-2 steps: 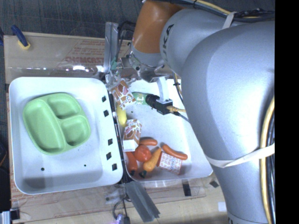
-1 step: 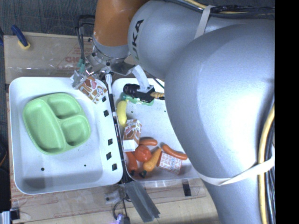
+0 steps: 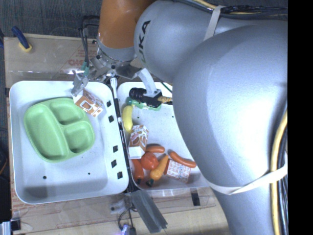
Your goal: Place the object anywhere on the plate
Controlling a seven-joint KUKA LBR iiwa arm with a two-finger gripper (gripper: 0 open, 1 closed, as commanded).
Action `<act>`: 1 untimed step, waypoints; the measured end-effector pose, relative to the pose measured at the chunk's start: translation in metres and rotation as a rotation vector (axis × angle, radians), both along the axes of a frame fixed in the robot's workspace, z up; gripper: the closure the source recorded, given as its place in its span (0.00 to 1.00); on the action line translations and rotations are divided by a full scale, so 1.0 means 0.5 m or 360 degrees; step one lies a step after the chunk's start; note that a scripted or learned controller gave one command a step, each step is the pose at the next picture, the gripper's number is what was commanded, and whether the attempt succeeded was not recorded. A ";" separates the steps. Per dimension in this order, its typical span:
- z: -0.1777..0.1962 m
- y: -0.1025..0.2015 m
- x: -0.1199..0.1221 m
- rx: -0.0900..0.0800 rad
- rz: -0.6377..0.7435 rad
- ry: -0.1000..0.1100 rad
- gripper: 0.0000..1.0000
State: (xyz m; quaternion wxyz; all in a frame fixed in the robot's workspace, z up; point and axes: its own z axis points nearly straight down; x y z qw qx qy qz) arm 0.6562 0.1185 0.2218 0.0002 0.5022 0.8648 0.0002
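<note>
The small orange-and-white carton (image 3: 89,105) sits tilted at the far right edge of the green plate (image 3: 49,131). Its near left part overlaps the plate's rim and its right end reaches toward the wall of the left bin (image 3: 63,182). Whether it rests on the rim or hangs just above it is unclear. The gripper (image 3: 79,86) is directly on the carton's far side, its tip meeting the carton's far left corner. At this slant I cannot tell whether the gripper is open or clamped on the carton.

The plate has three compartments and lies in the left half of the left bin, with bare white floor near it and to its right.

The right bin (image 3: 157,124) is just beside the left one. A yellow banana (image 3: 127,119) lies along its left wall, and a second carton (image 3: 138,136) stands just near of the banana. Nearer still is a tight cluster: a red tomato (image 3: 149,160), an orange carrot (image 3: 160,168), two sausages (image 3: 155,148) (image 3: 182,159) and a third carton (image 3: 177,171), touching or overlapping one another.

The grey arm (image 3: 220,82) covers the right side of the scene and part of the right bin, with its orange band (image 3: 117,18) far above the gripper. A small blue object (image 3: 22,38) lies on the tabletop (image 3: 44,53) at the far left, well apart from both bins.
</note>
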 end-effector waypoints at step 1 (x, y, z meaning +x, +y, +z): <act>-0.199 0.079 -0.055 0.0011 0.0108 -0.0011 0.00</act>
